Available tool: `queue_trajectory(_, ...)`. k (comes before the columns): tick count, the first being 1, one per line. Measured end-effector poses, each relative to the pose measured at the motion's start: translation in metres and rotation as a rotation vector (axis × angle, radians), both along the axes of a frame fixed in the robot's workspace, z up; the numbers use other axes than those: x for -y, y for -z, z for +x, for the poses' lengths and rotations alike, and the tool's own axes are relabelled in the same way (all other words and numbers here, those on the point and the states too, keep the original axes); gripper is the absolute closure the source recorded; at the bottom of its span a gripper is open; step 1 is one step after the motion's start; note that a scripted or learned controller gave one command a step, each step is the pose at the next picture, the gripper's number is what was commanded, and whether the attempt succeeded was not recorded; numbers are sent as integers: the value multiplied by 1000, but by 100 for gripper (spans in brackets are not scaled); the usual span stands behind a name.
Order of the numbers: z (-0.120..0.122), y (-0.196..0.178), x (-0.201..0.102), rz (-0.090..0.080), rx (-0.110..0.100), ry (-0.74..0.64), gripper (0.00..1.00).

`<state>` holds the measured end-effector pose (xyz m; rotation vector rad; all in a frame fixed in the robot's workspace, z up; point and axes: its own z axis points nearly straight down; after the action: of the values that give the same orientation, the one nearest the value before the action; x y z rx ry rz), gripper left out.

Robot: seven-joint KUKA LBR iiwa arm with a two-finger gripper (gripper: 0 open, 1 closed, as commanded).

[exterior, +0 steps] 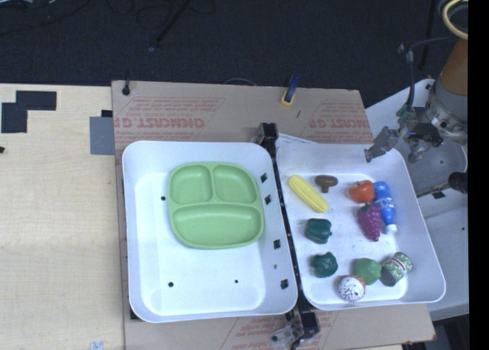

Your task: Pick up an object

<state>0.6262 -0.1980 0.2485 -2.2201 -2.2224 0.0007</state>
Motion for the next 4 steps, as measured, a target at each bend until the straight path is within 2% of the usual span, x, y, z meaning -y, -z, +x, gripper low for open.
queue_trajectory(1,2,62,4,2,-7,-1,0)
queue_trajectory(2,5,106,2,1,-6,-4,0)
queue_trajectory(3,9,141,-3,6,6,-7,0)
queue_trajectory(4,8,134,-1,1,1,-8,100)
